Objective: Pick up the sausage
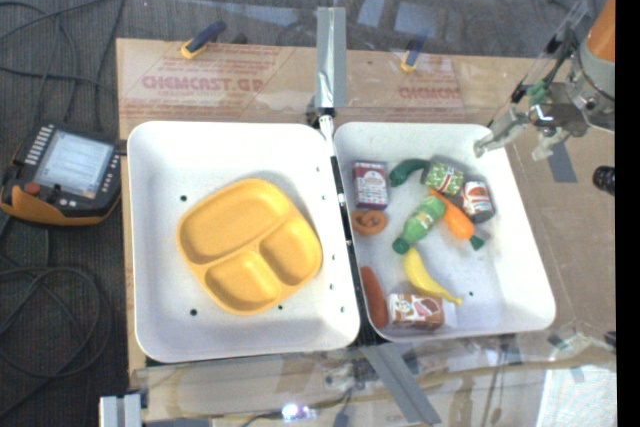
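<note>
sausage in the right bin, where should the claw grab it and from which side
Probably the middle of the sausage, coming straight down. It lies flat along the bin's left wall, running near to far, so the claw would close across its narrow width. The packet sits close on its right, leaving little room there.

Tray (250, 245) in left bin (150, 215); sausage (374, 296) in right bin (525, 255), left of banana (425, 279).
</note>
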